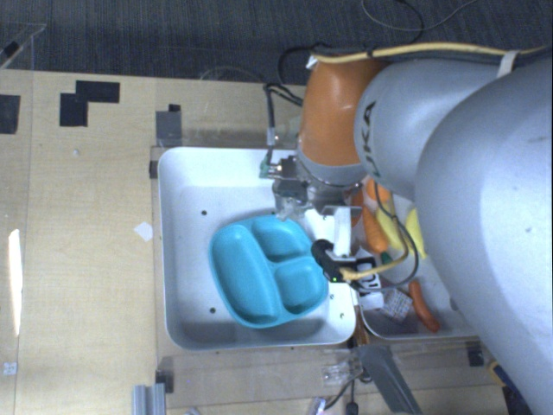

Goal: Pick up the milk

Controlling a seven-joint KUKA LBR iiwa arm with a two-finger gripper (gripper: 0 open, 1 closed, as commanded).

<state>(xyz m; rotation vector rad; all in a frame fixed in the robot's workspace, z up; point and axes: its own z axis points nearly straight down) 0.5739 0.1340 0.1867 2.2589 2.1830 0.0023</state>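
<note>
Pale wood table (86,258) under dark carpet, two white bins side by side. Left bin (186,232) holds a blue divided tray (259,275) toward its near right corner. Grey arm (432,145) comes in from the right and covers most of the right bin (380,328).

End effector (292,204) hangs low at the far edge of the blue tray, near the seam between the bins. Apart or together, cannot tell; the wrist blocks it. Nothing visibly held.

Milk can't be picked out for sure. Best guess is a small white item (371,288) with dark print at the near left of the right bin, tucked under the wrist, next to a grey crinkled thing (396,303) and an orange piece (423,305). More orange and yellow clutter (380,219) sits further back.

Risks, as a judgement:
- The end effector is over the tray side, not over the likely milk, so closing here would probably catch the tray rim or nothing.
- Crossing to the right bin means clearing the bin walls at the seam, and a low sweep could clip them or shove the tray.
- The candidate sits crowded among other items, so a descent could pinch a neighbour or knock the milk over.
</note>
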